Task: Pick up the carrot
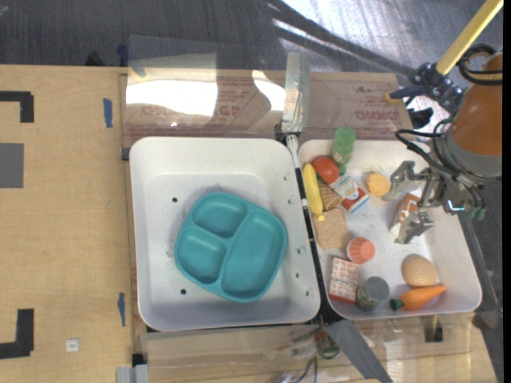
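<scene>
- Lowest in the frame, so closest to the camera, is the carrot (pixel 423 296): it lies in the lower right corner of the right bin (pixel 471 286), with its green end pointing to the left.
- Well above it, the gripper (pixel 409 202) hangs over the right part of the same bin. Its two fingers stand apart, one higher and one lower in the frame. A small orange-and-white thing (pixel 408 208) sits in the gap, but I cannot tell if the fingers really press on it.
- Nothing of the carrot is between the fingers; the carrot is free on the bin floor.
- Just left of the gripper lies a small orange ball-shaped fruit (pixel 378 184), and beside it a small carton (pixel 349 191).
- Below the gripper, a beige egg-shaped thing (pixel 419 270) rests just above the carrot.
- Toward the middle of this bin are a pink cup (pixel 361 250), a slice of bread (pixel 331 228) and a red-patterned box (pixel 344 279). A grey can (pixel 373 291) is just left of the carrot.
- Along the left wall stand a yellow banana (pixel 312 190), a red tomato (pixel 325 168) and a green bottle (pixel 344 144).
- At the centre left of the frame, the left bin (pixel 152 166) holds a teal divided tray (pixel 231 246).
</scene>
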Controlling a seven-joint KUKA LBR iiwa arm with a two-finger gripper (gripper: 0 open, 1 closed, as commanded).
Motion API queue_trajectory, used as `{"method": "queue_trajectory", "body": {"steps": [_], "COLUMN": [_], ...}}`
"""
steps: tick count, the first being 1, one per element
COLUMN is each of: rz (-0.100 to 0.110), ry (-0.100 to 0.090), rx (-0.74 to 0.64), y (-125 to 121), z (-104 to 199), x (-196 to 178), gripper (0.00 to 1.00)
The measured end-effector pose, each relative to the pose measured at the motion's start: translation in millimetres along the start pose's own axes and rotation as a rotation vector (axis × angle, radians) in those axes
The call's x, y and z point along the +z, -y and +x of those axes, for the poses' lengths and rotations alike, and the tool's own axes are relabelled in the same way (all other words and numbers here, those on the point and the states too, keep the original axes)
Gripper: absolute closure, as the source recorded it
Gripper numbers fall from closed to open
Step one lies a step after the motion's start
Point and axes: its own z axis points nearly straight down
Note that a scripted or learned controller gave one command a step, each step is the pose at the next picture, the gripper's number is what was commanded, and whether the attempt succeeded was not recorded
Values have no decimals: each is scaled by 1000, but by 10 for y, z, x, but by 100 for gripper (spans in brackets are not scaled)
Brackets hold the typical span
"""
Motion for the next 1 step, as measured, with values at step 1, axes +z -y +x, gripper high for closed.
{"method": "queue_trajectory", "body": {"steps": [1], "rz": [-3], "ry": [-7], "rx": [6], "y": [27], "z": [-1077], "x": [743], "gripper": [0]}}
